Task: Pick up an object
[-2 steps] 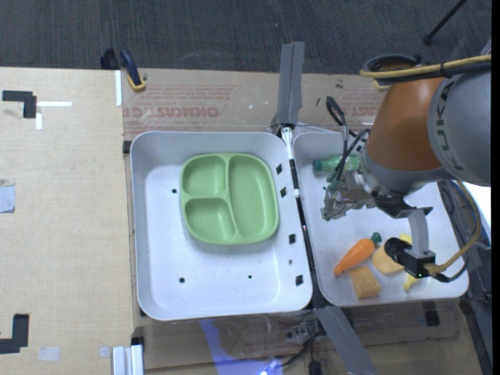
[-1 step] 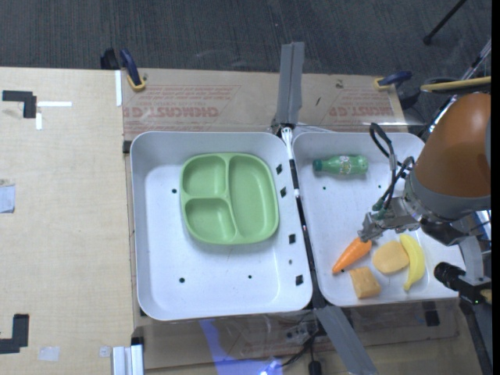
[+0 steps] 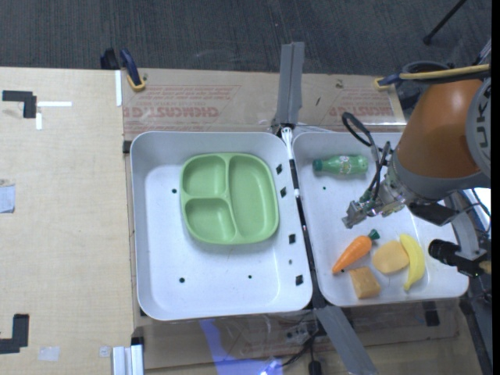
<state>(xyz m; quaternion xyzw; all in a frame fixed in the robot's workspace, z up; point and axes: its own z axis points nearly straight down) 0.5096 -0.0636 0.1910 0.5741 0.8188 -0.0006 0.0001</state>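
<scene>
arm: reaches in from right over right bin | gripper above bin floor, nothing seen between its fingers; parted or closed, cannot tell | target: carrot just near-left of gripper, beside orange lump, banana | handling: likely light, stiff, smooth toy; grip across thick middle | left bin: green plate

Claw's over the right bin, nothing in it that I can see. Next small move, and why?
Probably lower the claw slightly toward the carrot. It hangs just above the carrot's green-topped end, nothing shows between its tips, and the carrot lies nearest in the right bin, with the bottle farther off.
</scene>
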